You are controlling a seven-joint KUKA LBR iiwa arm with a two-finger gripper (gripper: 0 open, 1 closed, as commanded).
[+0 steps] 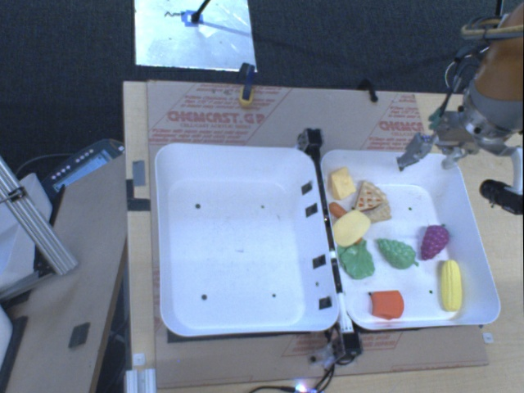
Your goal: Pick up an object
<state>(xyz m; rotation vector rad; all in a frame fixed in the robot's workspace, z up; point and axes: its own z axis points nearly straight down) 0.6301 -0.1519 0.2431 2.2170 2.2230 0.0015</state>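
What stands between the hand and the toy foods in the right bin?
Nothing visible does. The hand hangs over the far rim of the right bin, its two fingers spread apart with nothing between them. The cheese wedge and the purple grapes lie uncovered below it.

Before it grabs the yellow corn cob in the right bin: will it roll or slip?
The corn cob looks like moulded plastic, so probably stiff and light. Its rounded, elongated shape may roll sideways if nudged across its length. It lies close to the right bin's wall, which could stop a roll but crowd one finger of the gripper.
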